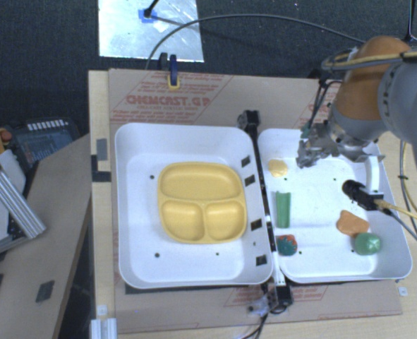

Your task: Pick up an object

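Observation:
My gripper [305, 157] hangs over the back part of the right bin [399, 260], a little right of a small pale yellow piece [277, 167]. Nothing shows held in it. In the same bin a green stick [283, 209] lies upright near the left wall, and a teal and red ball [286, 244] sits just below it. An orange piece [352, 222] and a round green object [367, 243] lie close together toward the front right.
The left bin [134, 260] holds a yellow divided tray [200, 200] in its middle. A black divider [259, 189] runs between the two bins. The grey arm [399, 97] comes in from the right, above the right bin's back corner.

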